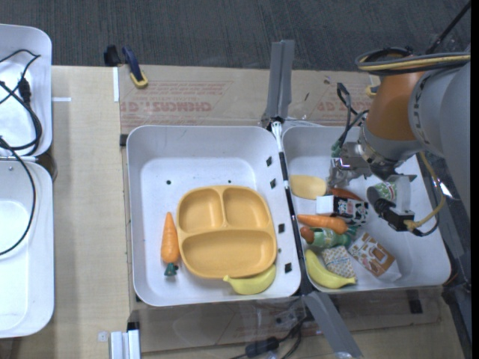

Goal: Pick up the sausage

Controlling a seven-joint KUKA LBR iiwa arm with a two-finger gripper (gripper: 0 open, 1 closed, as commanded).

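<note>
camera view | grey arm with orange band reaching in from right, gripper (343, 172) low in right white bin (419, 275), opening cannot be told | reddish-brown sausage (346, 194) in right bin, just below gripper, beside pale yellow piece (307, 186) | yellow divided plate (224, 232) and orange carrot (170, 238) in left white bin (150, 170)
</note>
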